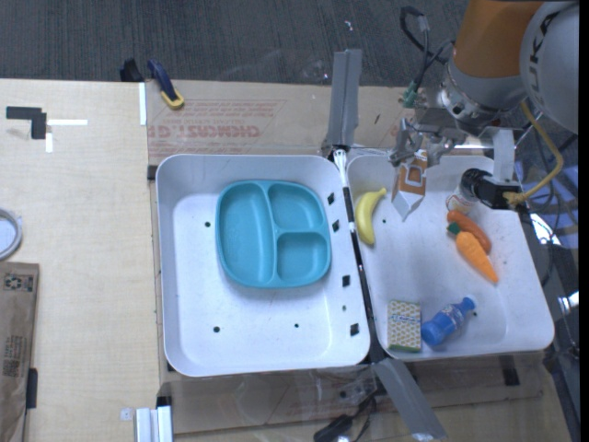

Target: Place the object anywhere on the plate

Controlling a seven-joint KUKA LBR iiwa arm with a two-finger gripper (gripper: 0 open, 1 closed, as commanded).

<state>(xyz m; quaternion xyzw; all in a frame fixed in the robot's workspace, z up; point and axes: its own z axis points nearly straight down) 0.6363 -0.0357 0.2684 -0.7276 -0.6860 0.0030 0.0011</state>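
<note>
The two white bins come first: the right bin (515,334) lies under the pincer (413,161), the left bin (184,330) well off to its left, bearing the blue plate (273,233) with its three compartments. The arm (502,35) reaches in from the right and hangs over the right bin's far corner.

The step in hand looks like the carry, just after the lift: a small orange-and-white carton (410,184) hangs from the pincer, whose fingers appear closed on its upper end, though the contact is small and hard to make out. The carton's long axis runs roughly up and down, its pale pointed end aimed down at the bin floor.

Next, I judge, comes a move leftward over the divider to the plate, then a lowering and release.

Just left of and below the pincer lies a banana (368,215); to its right a carrot (474,245); well below it a bottle (448,321) and a small box (404,326).
</note>
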